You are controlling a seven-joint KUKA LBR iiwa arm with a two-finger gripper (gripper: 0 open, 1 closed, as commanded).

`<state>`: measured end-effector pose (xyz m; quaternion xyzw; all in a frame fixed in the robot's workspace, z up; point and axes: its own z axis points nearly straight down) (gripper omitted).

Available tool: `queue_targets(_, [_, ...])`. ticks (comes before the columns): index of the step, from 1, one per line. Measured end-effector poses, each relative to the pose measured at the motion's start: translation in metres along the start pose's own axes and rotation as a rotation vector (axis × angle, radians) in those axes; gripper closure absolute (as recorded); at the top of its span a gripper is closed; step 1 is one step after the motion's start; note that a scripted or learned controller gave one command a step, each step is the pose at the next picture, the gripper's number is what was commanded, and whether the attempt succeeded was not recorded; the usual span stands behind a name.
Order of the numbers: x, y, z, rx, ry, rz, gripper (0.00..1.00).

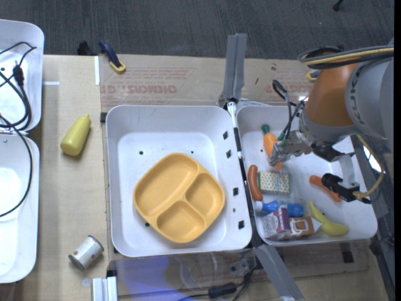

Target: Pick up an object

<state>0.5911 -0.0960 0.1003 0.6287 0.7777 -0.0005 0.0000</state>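
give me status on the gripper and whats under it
Two-finger gripper low over right white bin, beside orange carrot. Nothing seen gripped. Checkered sponge block and red sausage crowd close.

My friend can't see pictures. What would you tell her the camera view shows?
A grey and orange robot arm's gripper hangs over the right bin, which holds toy food like a carrot, sausage and banana. The left bin holds a yellow divided plate.

The carrot (269, 144) is partly covered by the end effector (277, 158), whose fingertips are too blurred to be read.
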Motion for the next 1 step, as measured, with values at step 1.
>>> queue_targets(1, [0.0551, 0.0257, -0.1136, -0.001, -0.001, -0.034, 1.0])
